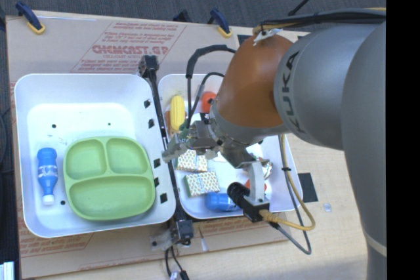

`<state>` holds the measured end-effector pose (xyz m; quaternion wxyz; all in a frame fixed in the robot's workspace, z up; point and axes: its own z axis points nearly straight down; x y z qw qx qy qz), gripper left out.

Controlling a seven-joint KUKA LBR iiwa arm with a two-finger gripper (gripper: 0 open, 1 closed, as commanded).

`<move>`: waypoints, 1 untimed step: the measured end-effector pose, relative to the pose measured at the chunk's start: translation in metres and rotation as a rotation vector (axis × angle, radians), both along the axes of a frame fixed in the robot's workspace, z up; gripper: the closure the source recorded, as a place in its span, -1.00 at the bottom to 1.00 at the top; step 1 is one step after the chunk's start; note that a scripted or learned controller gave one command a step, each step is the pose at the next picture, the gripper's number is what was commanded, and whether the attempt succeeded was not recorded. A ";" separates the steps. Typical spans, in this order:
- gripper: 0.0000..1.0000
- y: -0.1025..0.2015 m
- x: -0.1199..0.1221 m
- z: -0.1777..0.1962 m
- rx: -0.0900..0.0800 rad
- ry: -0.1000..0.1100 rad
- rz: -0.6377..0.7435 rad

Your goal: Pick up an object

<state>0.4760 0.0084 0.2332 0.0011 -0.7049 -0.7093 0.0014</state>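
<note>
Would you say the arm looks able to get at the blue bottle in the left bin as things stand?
Probably yes, though not at once. The bottle lies by itself at the left bin's far left, beside the green plate, with nothing over it. The arm is over the right bin and would have to cross.

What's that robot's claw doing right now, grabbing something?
Gripper: low over the right white bin; open or closed cannot be told.
</note>
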 end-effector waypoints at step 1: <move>-1.00 -0.046 0.055 -0.042 -0.001 0.000 0.000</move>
